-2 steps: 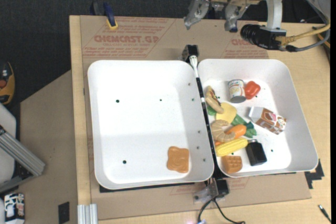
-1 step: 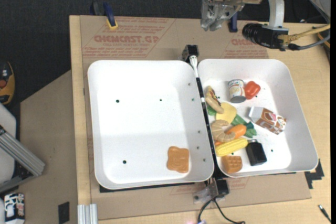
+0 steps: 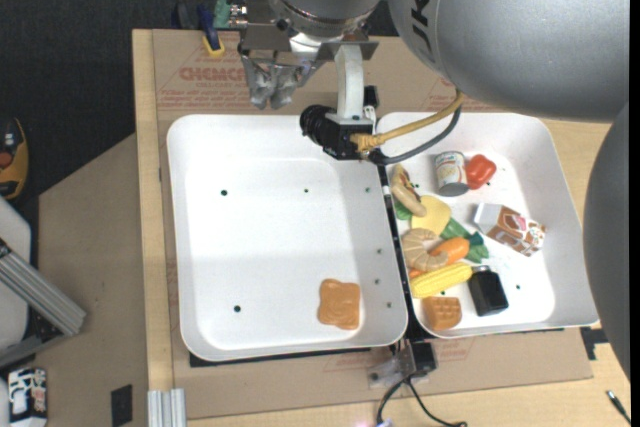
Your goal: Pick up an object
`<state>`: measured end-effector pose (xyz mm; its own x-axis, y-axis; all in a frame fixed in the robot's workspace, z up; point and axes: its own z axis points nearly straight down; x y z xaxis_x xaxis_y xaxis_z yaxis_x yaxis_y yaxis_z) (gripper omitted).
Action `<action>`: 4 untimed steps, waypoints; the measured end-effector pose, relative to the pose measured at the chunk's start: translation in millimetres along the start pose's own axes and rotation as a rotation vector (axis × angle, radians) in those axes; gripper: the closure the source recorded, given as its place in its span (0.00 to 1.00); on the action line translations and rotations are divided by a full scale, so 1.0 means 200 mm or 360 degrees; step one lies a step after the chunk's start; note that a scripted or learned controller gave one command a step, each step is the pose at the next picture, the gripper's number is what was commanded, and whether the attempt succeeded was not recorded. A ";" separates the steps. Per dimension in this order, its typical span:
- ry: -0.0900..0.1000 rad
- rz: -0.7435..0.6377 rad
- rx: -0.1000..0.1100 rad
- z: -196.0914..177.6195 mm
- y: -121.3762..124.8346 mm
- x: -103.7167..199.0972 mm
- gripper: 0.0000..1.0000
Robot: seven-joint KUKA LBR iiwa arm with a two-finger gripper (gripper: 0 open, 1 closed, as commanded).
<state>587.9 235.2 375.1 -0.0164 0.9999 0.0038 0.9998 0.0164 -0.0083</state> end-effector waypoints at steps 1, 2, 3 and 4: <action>-0.0007 0.0033 -0.0017 -0.03 0.11 -0.25 1.00; -0.0010 0.0038 -0.0011 0.02 0.22 -0.58 1.00; -0.0003 0.0008 0.0004 0.41 0.11 -0.02 1.00; -0.0006 0.0033 -0.0019 0.34 0.27 -0.28 1.00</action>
<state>641.9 181.0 307.0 0.0041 1.0000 -0.0002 1.0000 -0.0041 0.0034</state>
